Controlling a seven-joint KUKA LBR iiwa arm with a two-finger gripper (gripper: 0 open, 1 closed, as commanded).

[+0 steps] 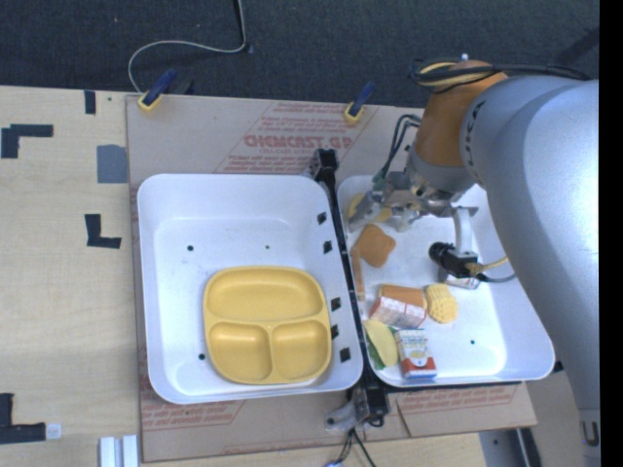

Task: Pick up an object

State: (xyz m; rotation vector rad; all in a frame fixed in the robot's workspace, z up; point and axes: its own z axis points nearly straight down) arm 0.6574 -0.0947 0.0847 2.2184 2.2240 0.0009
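Claw: you see it low over the far left corner of the right bin, hung from the grey arm with its orange band. How the claw stands, apart or together, cannot be told; metal parts and cables crowd it. Nothing is visibly clamped in it.

Item, tan block: brownish, roughly cube-shaped, lying in the right bin just below the claw, near the bin's left wall. You cannot tell whether the claw touches it.

Item, orange-and-white packet: lying in the middle of the right bin, nearer you than the tan block.

Item, yellow bumpy ball: just beside the packet, on its right, touching or nearly so.

Item, yellow-green piece: near the left wall of the right bin, toward the near edge.

Item, small carton: white with red and green print, just right of the yellow-green piece, at the near edge of the right bin.

Item, black fitting: dark part with a cable, over the right bin, right of the tan block.

Left bin: white, shallow, side by side with the right bin.

Item, yellow tray: three compartments, lying flat in the near half of the left bin.

Base: both bins rest on a cardboard sheet on the wooden bench; two clamps with yellow tips grip its far edge.
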